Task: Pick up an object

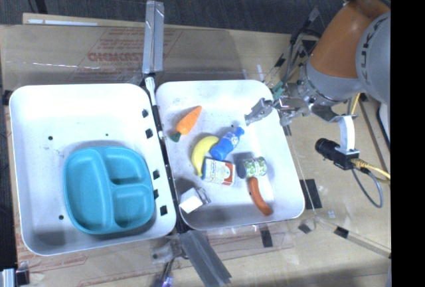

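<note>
The right bin (282, 146) holds carrot (188, 119), banana (201, 151) and bottle (226, 143) (gripper (260, 110) state unclear); the left, a blue tray (106, 189).

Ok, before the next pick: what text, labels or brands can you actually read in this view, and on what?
Red print on the cardboard sheet behind the bins: too faint to read.
Label on the small carton: too small to read.
Label on the blue bottle: blurred.
Label on the small can: blurred.
</note>
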